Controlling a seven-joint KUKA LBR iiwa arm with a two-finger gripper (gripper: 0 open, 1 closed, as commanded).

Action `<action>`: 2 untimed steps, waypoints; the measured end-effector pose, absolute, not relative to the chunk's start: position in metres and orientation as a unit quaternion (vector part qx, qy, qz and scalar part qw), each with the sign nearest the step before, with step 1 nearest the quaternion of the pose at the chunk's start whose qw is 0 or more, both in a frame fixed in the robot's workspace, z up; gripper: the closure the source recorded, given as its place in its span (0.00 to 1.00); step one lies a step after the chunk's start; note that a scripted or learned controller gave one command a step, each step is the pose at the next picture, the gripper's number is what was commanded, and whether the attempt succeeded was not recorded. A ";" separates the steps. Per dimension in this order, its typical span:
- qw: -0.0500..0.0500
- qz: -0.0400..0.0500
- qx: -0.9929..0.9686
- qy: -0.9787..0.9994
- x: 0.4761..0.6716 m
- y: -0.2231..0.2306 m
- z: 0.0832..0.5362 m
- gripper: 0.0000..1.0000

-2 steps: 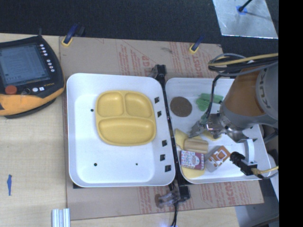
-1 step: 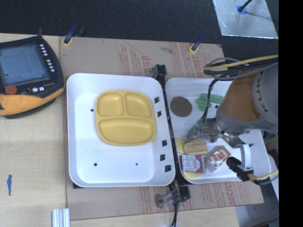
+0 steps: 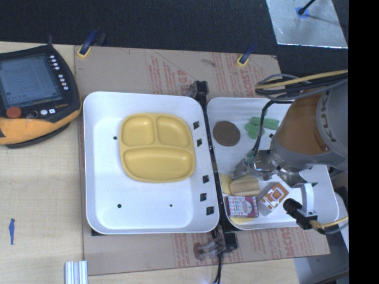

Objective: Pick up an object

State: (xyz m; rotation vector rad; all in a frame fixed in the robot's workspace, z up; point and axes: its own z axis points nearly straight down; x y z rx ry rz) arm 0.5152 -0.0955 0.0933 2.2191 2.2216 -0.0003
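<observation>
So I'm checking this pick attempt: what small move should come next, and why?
Probably lower the hand slightly onto the pale yellow block and close. The hand sits in the right bin just above that block, with a red-and-white packet close beside it.

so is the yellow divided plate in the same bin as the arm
No, the yellow divided plate lies in the left bin, while the arm works over the right bin.

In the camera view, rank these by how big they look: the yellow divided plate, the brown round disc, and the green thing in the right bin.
1. Yellow divided plate, clearly largest.
2. Brown disc.
3. Green thing, though the arm partly hides it, so these last two are unsure.
</observation>
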 end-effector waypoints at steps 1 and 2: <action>0.000 0.000 0.706 0.708 0.513 -0.098 0.093 0.00; -0.001 -0.001 0.706 0.708 0.513 -0.100 0.103 1.00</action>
